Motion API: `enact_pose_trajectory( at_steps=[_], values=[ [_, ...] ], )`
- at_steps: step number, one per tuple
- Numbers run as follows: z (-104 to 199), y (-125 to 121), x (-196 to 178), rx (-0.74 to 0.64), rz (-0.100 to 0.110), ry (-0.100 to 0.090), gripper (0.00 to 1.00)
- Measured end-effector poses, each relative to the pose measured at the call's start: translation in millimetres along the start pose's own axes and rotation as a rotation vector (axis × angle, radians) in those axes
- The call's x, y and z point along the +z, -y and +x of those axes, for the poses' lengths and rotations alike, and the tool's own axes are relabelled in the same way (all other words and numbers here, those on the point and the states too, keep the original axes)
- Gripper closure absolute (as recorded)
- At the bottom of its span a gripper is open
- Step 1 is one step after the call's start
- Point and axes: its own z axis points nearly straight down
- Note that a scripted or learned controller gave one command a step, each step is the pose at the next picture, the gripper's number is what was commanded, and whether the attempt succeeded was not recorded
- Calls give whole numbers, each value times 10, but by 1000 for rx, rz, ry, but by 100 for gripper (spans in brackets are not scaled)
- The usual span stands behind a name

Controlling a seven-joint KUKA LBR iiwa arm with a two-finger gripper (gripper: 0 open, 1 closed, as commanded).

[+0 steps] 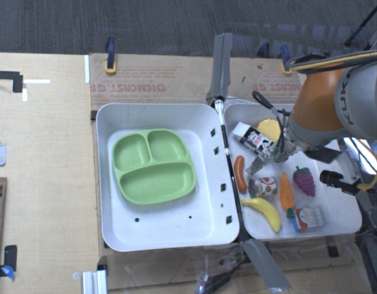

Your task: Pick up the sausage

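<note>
Small reddish-orange sausage (239, 173) lies lengthwise in the right white bin (335, 224), tight against its left wall. The jaws of the metal gripper (262, 162) hang just right of it, spread narrowly, holding nothing. A yellow banana (265, 211) crowds its lower end.

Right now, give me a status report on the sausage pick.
Gripper low in right bin, just right of sausage. Sausage lies flat by bin's left wall, not gripped. Can and banana crowd close.
</note>
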Motion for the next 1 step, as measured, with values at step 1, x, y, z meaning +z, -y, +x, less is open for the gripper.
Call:
enact_pose_trajectory(
  at_steps=[1],
  values=[
    [-604,-97,-395,115,-1,2,0]
  ],
)
